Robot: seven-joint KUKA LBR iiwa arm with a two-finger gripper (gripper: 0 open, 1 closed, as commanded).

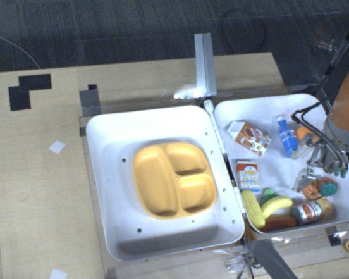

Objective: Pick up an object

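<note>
Wood bench (36, 205), gripper (308, 178) low in R bin (266, 106) by blue bottle (286, 136), finger state unclear.

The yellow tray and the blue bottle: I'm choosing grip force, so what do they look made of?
Tray: seemingly molded plastic, matte yellow, with smooth rounded compartments and soft shading. Bottle: probably translucent blue plastic with a white cap; too small to be sure.

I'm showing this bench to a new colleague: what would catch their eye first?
Probably the yellow plastic tray with three compartments, lying alone in the middle of the left white bin. Next, the jumble of toy food in the right white bin: a yellow corn cob and yellow banana at its near edge, a blue bottle farther back. The grey arm's gripper hangs over that bin's right side.
</note>
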